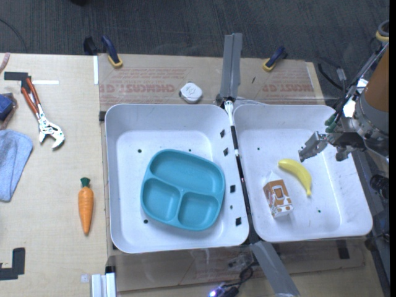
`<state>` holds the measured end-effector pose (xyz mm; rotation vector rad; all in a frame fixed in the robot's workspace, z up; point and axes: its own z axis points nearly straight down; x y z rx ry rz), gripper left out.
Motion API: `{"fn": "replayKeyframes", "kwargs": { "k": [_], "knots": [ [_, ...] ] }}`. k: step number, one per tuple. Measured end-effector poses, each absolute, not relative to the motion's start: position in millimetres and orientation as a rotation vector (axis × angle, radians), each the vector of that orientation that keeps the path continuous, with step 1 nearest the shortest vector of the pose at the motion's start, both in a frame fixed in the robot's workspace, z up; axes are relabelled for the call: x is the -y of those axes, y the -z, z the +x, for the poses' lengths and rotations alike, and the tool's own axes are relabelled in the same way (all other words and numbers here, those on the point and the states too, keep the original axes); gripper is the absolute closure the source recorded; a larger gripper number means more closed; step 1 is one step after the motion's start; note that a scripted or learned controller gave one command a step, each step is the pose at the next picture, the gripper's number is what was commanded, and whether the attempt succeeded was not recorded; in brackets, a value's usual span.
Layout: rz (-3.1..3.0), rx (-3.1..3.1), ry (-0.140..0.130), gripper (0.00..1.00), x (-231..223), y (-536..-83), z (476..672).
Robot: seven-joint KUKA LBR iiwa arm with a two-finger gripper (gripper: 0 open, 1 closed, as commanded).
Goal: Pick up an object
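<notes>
A banana (pixel 297 173) lies in the right-hand bin (pixel 346 228), its long axis slanting from far-left to near-right, the curve bowing toward the far-right and the darker tip at the near-right end. Just beside it on the near-left stands a small brown-and-white carton (pixel 278 198), tilted, its printed panel too small to read. The two are close together but whether they touch cannot be told.

The gripper (pixel 312 147) hangs over the same bin, just far-right of the banana's far end; nothing sits between its fingers, and whether they are spread or closed cannot be told from this angle. Bare white floor lies to the right of and nearer than the banana, and along the bin's far wall.

The left-hand bin (pixel 120 166) holds a teal divided plate (pixel 184 189) with three compartments, set near the middle with open floor on its far side.

On the cardboard sheet (pixel 148 82) beyond the bins, red lettering appears upside down and reads as "CHEMCAST GP". A round white tape measure (pixel 191 92) rests there. On the bench to the left lie a toy carrot (pixel 85 205), green top pointing far, an adjustable wrench with red handle (pixel 40 113), and a blue cloth (pixel 12 163).
</notes>
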<state>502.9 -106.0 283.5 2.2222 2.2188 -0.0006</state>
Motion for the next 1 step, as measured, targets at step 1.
{"fn": "replayKeyframes", "kwargs": {
  "k": [1],
  "knots": [
    [2.066, -2.372, 0.004, 0.00, 106.0, -141.3, 485.7]
  ]
}}
